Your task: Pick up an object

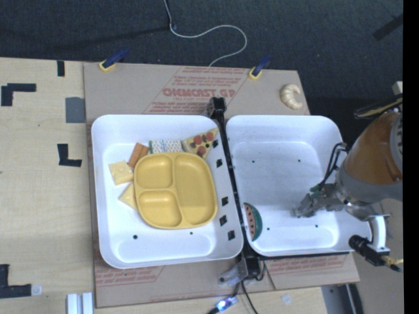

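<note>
The gripper [306,208] hangs low in the right bin [281,133]; its jaw state I cannot tell. The watermelon slice [253,220] lies left, so shift there first.

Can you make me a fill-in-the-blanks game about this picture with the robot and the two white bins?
1. The big divided plate is the colour ____.
2. The plate lies in the ____ bin.
3. The watermelon slice lies in the ____ bin, by its left wall.
4. The gripper is low over the ____ bin.

Missing words: yellow; left; right; right
</note>
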Robot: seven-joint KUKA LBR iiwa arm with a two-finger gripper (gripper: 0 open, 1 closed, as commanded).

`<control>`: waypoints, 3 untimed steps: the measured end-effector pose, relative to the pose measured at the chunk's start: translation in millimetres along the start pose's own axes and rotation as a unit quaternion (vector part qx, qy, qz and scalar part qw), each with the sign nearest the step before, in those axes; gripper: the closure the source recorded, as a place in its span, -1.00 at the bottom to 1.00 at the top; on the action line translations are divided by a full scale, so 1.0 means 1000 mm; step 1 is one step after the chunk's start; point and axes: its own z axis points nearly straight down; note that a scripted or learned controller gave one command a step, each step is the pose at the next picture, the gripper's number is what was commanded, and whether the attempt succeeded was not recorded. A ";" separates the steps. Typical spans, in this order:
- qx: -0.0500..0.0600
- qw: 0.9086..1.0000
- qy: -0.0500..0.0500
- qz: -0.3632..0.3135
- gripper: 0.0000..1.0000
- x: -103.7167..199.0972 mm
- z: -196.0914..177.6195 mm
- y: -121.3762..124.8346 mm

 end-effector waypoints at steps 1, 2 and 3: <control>-0.002 1.000 0.000 0.000 1.00 -0.001 -0.063 0.003; -0.003 1.000 -0.001 0.000 1.00 0.001 -0.126 0.001; 0.000 1.000 0.000 0.000 1.00 0.002 -0.127 0.001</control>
